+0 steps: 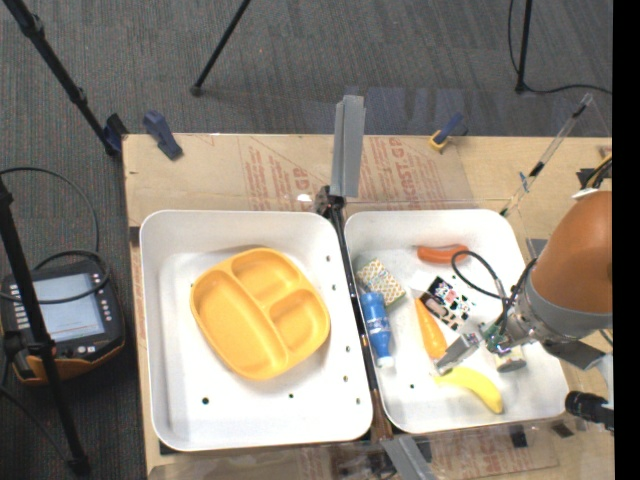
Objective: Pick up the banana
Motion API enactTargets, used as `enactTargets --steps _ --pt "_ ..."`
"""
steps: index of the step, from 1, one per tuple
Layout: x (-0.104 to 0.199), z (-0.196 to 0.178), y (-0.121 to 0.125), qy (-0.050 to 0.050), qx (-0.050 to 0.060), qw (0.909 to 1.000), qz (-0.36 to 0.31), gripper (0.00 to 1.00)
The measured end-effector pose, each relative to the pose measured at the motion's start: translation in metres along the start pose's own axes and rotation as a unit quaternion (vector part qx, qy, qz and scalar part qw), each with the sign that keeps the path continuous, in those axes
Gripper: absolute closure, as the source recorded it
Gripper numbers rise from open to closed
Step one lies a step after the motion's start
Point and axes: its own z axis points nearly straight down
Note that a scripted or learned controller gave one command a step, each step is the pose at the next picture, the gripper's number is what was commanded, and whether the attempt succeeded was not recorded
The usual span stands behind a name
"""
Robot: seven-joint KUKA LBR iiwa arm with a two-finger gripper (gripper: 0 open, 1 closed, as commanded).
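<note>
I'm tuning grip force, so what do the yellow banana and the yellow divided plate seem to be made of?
The yellow curved banana in the right white bin looks like a smooth moulded plastic toy, judging by its even colour, though real fruit can't be ruled out. The yellow divided plate in the left white bin looks like rigid plastic with a soft sheen and moulded compartments.

Yellow banana [478, 387], orange-yellow divided plate [260, 311], blue bottle [375, 318], white bins [160, 268], checkered packet [381, 281]

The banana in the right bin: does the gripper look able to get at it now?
Probably yes. The gripper sits just above the banana, which lies on open bin floor with nothing on top; the orange carrot lies close beside it.
</note>
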Motion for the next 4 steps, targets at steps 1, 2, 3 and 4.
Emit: enactTargets --steps 1,2,3,4 --pt "-0.004 0.059 -0.001 0.000 0.000 0.9997 -0.024 0.00" --pt "-0.005 0.051 -0.002 0.001 0.001 0.9998 -0.021 1.00" --pt "-0.004 0.051 -0.002 0.001 0.001 0.9998 -0.021 0.00" --pt "-0.062 0.059 -0.017 0.000 -0.001 0.9907 -0.136 0.00"
